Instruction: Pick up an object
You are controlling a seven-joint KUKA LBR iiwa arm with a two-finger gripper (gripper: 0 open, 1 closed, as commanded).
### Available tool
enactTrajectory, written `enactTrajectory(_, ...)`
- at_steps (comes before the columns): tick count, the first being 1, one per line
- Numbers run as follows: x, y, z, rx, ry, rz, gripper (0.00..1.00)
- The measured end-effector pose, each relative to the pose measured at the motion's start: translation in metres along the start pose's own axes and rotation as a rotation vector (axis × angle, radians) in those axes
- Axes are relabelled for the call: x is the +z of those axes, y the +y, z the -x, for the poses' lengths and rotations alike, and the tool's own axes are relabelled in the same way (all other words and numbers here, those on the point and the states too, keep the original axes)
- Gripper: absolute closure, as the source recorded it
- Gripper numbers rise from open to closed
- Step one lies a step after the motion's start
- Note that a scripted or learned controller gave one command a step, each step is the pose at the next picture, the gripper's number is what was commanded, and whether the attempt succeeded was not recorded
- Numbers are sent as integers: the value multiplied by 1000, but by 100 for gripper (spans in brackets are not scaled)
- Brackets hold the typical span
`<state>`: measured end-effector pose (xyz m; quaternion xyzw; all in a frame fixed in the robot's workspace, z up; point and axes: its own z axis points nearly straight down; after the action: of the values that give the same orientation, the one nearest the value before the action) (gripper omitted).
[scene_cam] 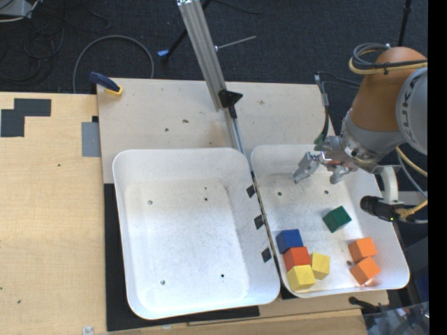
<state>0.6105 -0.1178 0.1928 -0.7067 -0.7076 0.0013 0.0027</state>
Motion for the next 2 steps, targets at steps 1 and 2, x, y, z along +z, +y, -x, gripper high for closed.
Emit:
enactTrajectory(1,-118,3,-29,-1,-3,12,0)
enactTrajectory(2,21,-58,10,4,0,-7,0)
